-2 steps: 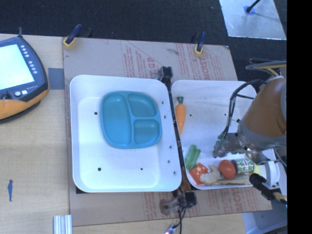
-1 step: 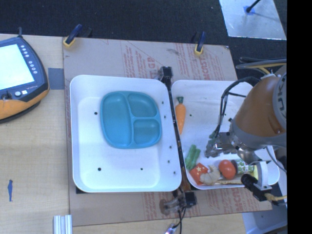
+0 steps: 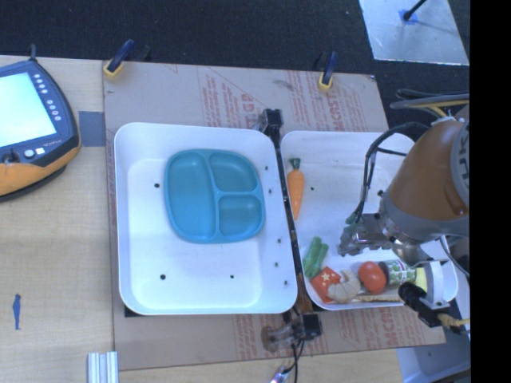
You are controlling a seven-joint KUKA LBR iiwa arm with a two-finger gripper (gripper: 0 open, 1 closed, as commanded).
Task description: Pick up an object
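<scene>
The gripper is hanging low over the near part of the right bin, and whether it is released or clenched cannot be told, nothing showing in its grasp. Just beneath and around it a tomato, a green pepper, a red strawberry-like piece, a pale lump and a bottle are crowding together. A toy carrot is lying apart along the bin's left wall, long axis up-down, green top pointing away, while a blue divided plate is sitting in the left bin.

arm hides right bin's far side | end effector (fingers unclear)
</scene>
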